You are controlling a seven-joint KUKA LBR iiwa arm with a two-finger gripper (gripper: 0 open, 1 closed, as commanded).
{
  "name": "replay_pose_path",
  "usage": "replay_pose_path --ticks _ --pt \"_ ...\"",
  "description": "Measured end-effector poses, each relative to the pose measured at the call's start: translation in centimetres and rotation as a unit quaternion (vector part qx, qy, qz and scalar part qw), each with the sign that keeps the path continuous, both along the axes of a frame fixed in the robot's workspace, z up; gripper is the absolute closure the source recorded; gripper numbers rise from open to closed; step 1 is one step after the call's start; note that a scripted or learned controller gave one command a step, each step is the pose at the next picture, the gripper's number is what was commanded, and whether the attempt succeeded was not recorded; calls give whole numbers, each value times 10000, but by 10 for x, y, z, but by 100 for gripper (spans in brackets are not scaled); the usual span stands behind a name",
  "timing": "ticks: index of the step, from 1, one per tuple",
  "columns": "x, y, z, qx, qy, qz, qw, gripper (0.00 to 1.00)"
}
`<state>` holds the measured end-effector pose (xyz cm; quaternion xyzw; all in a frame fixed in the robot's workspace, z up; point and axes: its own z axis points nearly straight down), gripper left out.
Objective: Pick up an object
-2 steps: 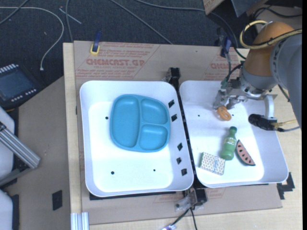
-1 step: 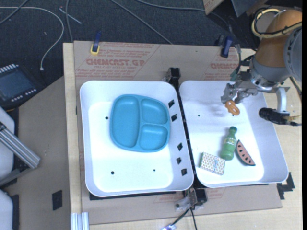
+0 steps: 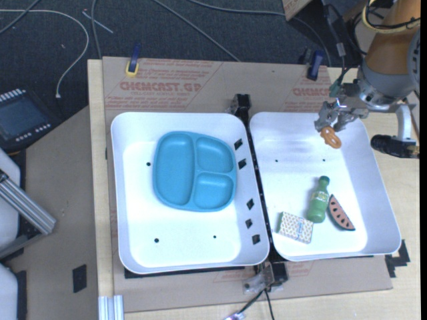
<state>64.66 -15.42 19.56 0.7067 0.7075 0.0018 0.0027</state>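
My gripper hangs over the far right part of the right bin. It is shut on a small orange ring-shaped piece that dangles from the fingertips just above the bin floor. Nearer the front of the same bin lie a green bottle, a watermelon slice toy just right of it, and a small patterned packet to its front left.
A blue divided plate lies in the middle of the left bin. A row of black clips runs along the seam between the bins. Cables trail over the dark floor behind the bench.
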Motion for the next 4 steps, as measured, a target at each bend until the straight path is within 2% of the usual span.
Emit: replay_pose_path --ticks 1,2,4 --pt "-4 5 62 -2 -9 2 10000 100" --pt "-4 5 83 2 10 0 10000 100" --pt "-41 105 87 19 45 21 10000 100"
